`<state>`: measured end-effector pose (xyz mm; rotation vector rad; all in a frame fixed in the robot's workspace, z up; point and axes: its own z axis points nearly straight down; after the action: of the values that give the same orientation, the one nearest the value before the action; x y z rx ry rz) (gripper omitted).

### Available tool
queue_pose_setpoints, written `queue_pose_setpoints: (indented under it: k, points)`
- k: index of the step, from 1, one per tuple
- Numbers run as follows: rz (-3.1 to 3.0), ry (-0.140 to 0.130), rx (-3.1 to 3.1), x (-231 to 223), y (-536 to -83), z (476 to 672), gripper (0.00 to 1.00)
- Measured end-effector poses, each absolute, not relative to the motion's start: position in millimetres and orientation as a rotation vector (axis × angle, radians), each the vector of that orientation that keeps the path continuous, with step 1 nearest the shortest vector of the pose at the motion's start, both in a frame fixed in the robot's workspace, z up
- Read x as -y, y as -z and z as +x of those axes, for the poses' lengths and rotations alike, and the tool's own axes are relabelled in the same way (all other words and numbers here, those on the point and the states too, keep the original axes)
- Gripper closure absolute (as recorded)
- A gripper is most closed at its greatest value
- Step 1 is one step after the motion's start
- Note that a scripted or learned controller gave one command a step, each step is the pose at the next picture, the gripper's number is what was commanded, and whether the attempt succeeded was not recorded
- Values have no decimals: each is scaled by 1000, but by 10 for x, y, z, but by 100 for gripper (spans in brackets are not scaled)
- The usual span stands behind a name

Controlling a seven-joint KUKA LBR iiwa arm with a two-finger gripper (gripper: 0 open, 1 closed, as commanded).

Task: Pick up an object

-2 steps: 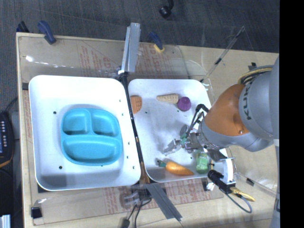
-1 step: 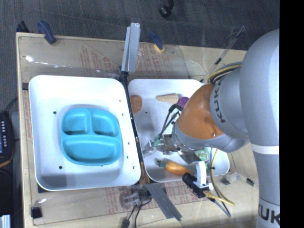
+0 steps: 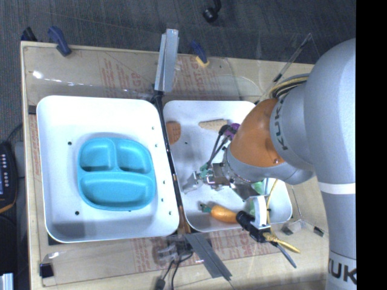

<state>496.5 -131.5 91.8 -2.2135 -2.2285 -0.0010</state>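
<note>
Camera view, gripper (image 3: 202, 177) low in right bin (image 3: 187, 116), grip state unclear, orange object (image 3: 224, 213) just beside

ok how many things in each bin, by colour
left bin:
blue divided tray: 1
right bin, partly hidden by the arm:
brown pieces: 2
orange carrot-like thing: 1
green thing, mostly hidden: 1
total visible: 5

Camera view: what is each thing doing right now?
Blue tray: lying flat in the left bin, right side up.
Orange carrot-like toy: lying on its side in the right bin, near the front.
Brown piece: resting by the bin's left wall.
Arm: reaching into the right bin.
</note>
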Motion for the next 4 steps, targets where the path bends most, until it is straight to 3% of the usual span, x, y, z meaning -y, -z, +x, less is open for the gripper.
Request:
queue_pose_setpoints:
  k: [1,2,3,4]
  points:
    - [-2213,0,2228,1449,-914,5224,0]
    - [-2214,3,2230,1703,-926,4783,0]
    - [-2209,6,2239,1697,-1028,4803,100]
    - [-2208,5,2239,1696,-1028,4803,0]
